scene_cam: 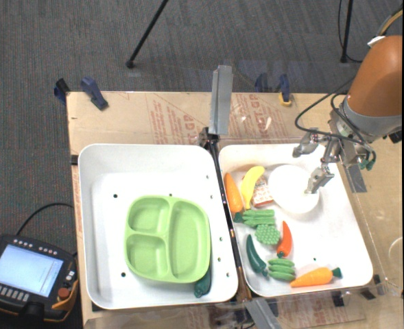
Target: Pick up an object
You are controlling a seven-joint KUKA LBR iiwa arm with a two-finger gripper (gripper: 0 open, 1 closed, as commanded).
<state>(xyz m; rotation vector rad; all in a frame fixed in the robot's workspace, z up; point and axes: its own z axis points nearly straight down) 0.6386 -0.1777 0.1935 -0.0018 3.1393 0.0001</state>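
Note:
My gripper (pixel 312 164) hangs over the upper right part of the right bin (pixel 352 235), open, with nothing between its fingers. One fingertip (pixel 319 181) is at the upper right rim of a white bowl (pixel 292 190); the other (pixel 303 148) is above it toward the bin's back wall. Left of the bowl lie a yellow banana (pixel 251 182), an orange carrot (pixel 232 192) and a small red-and-white box (pixel 263 196). Lower down are green beans (pixel 256 216), a bumpy green piece (pixel 268 234), a red pepper (pixel 286 239), a dark green cucumber (pixel 255 256), pea pods (pixel 282 269) and a second carrot (pixel 315 276).
The left bin (pixel 99 184) holds a light green divided plate (pixel 167 238) and a dark green vegetable (pixel 202 286) at its front right corner. A grey post (pixel 221 105) stands behind the wall between the bins. A teach pendant (pixel 27 273) lies at the lower left.

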